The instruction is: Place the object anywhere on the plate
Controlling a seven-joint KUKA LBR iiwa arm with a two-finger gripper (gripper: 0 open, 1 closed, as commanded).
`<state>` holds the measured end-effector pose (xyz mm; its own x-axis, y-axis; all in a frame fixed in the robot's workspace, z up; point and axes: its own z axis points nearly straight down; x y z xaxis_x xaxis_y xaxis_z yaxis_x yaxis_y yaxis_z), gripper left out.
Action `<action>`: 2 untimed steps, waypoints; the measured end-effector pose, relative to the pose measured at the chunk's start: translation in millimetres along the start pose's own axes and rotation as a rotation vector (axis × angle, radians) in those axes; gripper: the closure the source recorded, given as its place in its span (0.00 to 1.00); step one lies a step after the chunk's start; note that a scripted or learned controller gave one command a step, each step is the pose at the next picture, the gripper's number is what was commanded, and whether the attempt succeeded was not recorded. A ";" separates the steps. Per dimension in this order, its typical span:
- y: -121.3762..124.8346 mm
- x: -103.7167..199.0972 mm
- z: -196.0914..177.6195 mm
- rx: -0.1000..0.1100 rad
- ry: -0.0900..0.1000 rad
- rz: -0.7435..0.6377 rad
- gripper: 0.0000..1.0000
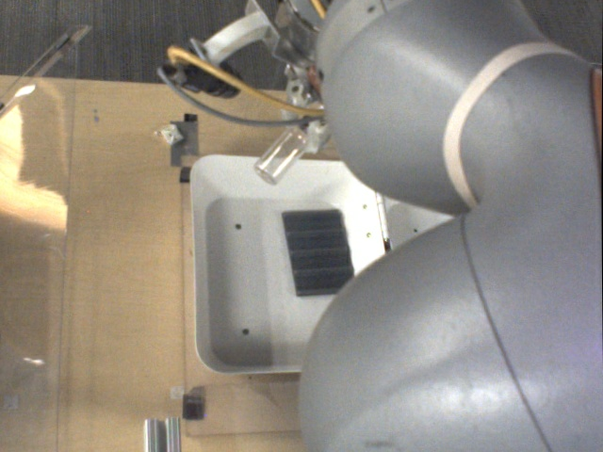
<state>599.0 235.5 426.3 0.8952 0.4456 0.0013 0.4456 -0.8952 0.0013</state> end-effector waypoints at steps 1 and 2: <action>1.9 -24.1 176.1 0.001 -0.002 0.258 1.00; 2.1 -23.9 175.4 0.001 -0.001 0.258 0.00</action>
<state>578.9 222.8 250.8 0.9793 0.2023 0.0008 0.2023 -0.9793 -0.0003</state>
